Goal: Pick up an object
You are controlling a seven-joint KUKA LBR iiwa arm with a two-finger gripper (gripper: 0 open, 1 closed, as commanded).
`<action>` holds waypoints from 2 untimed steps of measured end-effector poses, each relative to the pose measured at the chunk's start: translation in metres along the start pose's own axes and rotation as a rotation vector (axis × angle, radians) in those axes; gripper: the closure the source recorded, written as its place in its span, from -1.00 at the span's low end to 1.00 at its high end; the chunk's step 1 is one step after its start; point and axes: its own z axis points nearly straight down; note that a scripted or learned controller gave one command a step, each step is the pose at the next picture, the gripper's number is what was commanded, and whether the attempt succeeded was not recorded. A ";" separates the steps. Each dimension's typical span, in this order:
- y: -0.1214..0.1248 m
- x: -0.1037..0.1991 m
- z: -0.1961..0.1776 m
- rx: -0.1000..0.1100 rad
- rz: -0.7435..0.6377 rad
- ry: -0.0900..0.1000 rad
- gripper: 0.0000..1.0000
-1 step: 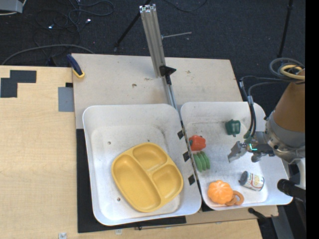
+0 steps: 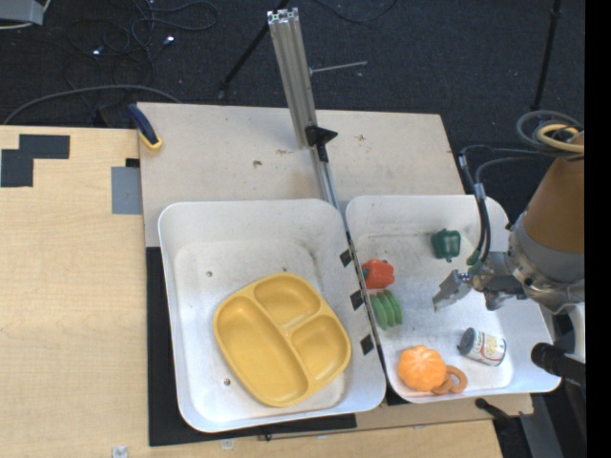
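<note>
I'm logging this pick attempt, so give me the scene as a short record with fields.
left bin: holds a yellow divided plate
right bin: holds a green pepper, red item, green ridged item, orange item, small can
gripper: over the right bin, nothing visibly between its fingers
pick status: not yet done

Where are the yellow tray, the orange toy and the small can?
yellow tray (image 2: 282, 337), camera view, middle divider.
orange toy (image 2: 421, 366), camera view, its round body.
small can (image 2: 484, 346), camera view, its label side.
</note>
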 end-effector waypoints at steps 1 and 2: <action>0.001 -0.002 0.064 0.008 0.000 0.002 -1.00; 0.005 -0.006 0.110 0.007 0.001 0.002 -1.00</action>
